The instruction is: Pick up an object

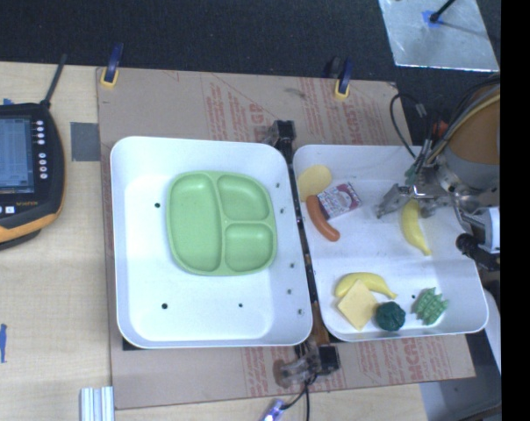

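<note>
Presently, two white bins sit side by side on the bench. The left bin (133, 261) holds one green divided plate (221, 223), lying flat near its centre. The right bin (462, 270) holds the loose items: a yellow round piece (314, 181) at the far left corner, a red sausage (322, 218) just beside it, a small printed packet (339, 200) touching the sausage's far end, a banana (413, 226) toward the right edge, a second banana (365, 283) and a yellow cheese wedge (356, 306) at the near edge, then a dark green ball (390, 316) and a light green leafy piece (430, 306). The gripper (407, 202) sits low over the right bin's far right part, fingers spread apart, straddling the upper end of the right-edge banana without clamping it.
</note>
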`<state>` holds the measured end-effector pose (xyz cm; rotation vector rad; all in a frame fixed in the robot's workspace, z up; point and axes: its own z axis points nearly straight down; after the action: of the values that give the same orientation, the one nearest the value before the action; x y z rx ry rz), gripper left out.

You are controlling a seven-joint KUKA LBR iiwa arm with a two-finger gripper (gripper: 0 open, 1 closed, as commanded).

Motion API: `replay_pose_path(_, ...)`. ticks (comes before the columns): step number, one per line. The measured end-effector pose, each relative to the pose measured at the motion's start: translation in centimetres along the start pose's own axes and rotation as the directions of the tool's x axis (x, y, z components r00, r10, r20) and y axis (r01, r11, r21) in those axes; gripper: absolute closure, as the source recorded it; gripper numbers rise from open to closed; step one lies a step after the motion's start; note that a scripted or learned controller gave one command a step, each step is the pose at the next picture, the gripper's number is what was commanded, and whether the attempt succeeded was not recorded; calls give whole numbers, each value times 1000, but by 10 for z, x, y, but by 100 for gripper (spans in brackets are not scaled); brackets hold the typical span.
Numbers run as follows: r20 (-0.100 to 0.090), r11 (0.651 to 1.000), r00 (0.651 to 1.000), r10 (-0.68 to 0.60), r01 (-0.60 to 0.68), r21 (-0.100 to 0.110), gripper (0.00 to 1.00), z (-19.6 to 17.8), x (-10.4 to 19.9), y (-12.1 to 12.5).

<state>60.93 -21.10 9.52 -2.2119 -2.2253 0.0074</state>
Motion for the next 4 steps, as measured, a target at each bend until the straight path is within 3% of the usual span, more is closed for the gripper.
replay_pose_path(1,1,1000,1000,2,-2,-6,0,-144,-1,-6)
replay_pose_path(3,0,1000,1000,-2,2,0,0,4,0,7)
replay_pose_path(4,1,1000,1000,-5,5,0,100,-7,-1,7)
